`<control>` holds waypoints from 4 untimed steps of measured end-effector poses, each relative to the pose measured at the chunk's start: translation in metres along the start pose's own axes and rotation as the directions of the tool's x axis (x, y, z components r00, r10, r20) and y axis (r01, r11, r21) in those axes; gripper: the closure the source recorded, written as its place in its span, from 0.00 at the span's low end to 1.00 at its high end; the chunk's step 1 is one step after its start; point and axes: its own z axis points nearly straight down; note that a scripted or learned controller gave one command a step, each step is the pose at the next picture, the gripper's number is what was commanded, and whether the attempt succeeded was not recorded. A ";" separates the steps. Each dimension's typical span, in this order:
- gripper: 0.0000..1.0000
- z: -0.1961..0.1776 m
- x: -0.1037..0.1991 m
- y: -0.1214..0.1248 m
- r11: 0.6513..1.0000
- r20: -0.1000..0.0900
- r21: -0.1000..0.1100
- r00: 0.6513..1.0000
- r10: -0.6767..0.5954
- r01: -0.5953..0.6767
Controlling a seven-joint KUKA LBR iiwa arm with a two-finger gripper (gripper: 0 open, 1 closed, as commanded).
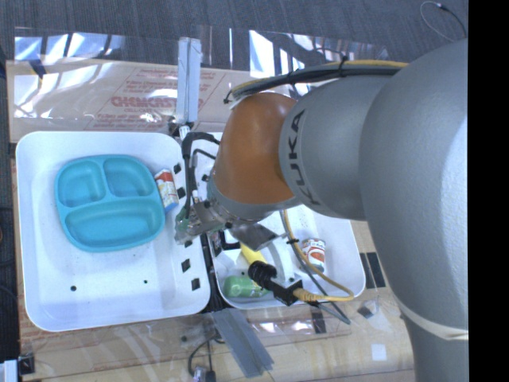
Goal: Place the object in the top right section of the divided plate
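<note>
Plate (107, 201) in left bin (48, 293) | can (166, 188) beside plate | end effector state unclear

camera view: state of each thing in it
divided plate: flat in the left bin, all three sections bare
small can: lying against the plate's right rim
second can: in the right bin
green object: in the right bin, near edge
arm: over the right bin

the left bin (48, 293) has bare floor below and left of the blue divided plate (107, 201), whose sections lie uncovered. a small can (166, 188) leans just beside the plate's right rim. the arm (334, 150) overhangs most of the right bin (350, 281), covering the way in.
</note>
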 end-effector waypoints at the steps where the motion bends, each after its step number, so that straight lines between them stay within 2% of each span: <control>1: 1.00 -0.055 0.036 0.070 0.999 0.001 -0.003 0.999 0.054 -0.054; 2: 1.00 0.000 -0.006 0.058 0.980 0.000 0.001 0.980 0.200 -0.200; 3: 1.00 0.014 0.024 0.091 1.000 0.002 -0.003 1.000 0.008 -0.008; 4: 1.00 -0.040 0.010 0.152 1.000 0.001 -0.005 1.000 0.005 -0.005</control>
